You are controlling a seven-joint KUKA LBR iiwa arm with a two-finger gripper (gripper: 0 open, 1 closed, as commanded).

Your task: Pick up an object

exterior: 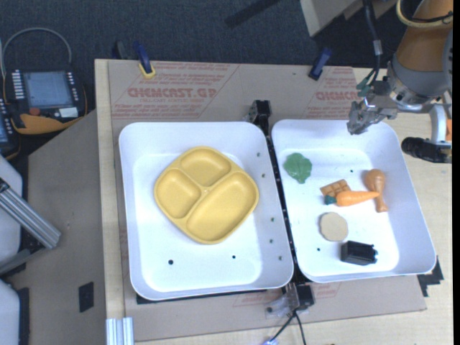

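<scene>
A: Five small objects lie in the right bin [410, 192]. Green broccoli piece [297, 167] near the left wall; orange carrot [355, 198] mid-bin, touching a small brown waffle-like piece [333, 188]; tan drumstick [375, 187] just right of the carrot tip.

B: Lower half?

A: Round beige cookie [333, 227] below the carrot, black block [358, 253] near the front wall, apart from the cookie.

B: Hand?

A: Hand [359, 121] sits over the right bin's back rim, well apart from every object. Nothing between its fingers. Open or clenched: cannot tell, too small and dark.

B: Arm?

A: Grey arm [420, 77] enters from upper right, orange band [429, 27] above the wrist.

B: Left bin?

A: Left bin [144, 192] carries a yellow divided plate [206, 194], three compartments, lying flat near centre. Both bins rest side by side on the tabletop [215, 85], brown board with red print.
</scene>
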